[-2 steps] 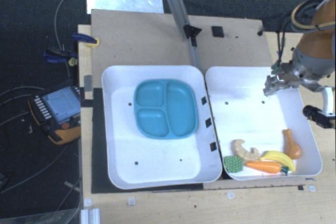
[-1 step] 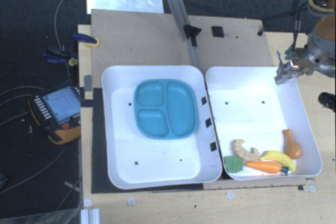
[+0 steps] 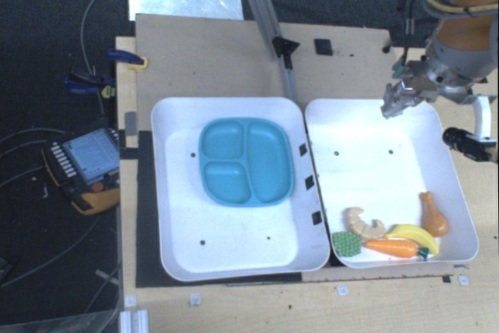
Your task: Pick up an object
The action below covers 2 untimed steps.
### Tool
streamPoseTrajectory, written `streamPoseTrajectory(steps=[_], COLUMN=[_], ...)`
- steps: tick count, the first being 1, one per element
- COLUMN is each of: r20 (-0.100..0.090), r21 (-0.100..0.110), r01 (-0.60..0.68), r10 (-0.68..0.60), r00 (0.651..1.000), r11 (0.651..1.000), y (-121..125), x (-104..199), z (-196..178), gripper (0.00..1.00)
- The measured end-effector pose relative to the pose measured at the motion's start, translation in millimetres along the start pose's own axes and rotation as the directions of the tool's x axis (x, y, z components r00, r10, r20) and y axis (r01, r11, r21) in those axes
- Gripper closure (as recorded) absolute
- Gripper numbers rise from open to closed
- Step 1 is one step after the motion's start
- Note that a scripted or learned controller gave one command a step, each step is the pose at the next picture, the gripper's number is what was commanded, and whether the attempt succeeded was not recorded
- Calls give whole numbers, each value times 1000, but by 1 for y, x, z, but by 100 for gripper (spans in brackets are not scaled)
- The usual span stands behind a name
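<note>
Two shallow white bins sit side by side on a brown table, seen from above at a slant. In the left bin [image 3: 179,246] lies a blue divided plate [image 3: 246,161] with three compartments. The right bin [image 3: 366,136] holds a cluster of toy foods along its near edge: a green broccoli piece [image 3: 347,244] at the near left corner, a tan curled piece like a shrimp or croissant [image 3: 363,222] just beside it, an orange carrot [image 3: 391,248], a yellow banana [image 3: 413,234] touching the carrot, and a brown drumstick [image 3: 433,217] towards the right wall.

From the right, a grey arm with an orange band reaches in. Its gripper [image 3: 394,100] hangs over the far right corner of the right bin, well apart from the food cluster. Nothing can be seen in it; whether it is open or closed cannot be told from this angle.

By the look of it, the task is at an early stage: nothing is lifted, and the reach, descent, grasp and raise are all left to do.

As for likely targets, the carrot lies nearly level across the view, its long axis running left to right with the narrow tip to the left. The banana curves alongside it. The drumstick stands more front to back, thin end pointing away towards the far wall.
</note>
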State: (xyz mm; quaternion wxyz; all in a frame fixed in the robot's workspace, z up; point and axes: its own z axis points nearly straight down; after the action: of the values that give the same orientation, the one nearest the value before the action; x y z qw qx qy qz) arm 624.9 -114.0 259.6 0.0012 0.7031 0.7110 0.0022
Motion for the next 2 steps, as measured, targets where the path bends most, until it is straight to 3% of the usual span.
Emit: streamPoseTrajectory(steps=[2], r20=[0], r21=[3], r01=[-1], r10=[1], r00=[1000], r11=[1000], y=[14], x=[102], z=[25], gripper=[100])
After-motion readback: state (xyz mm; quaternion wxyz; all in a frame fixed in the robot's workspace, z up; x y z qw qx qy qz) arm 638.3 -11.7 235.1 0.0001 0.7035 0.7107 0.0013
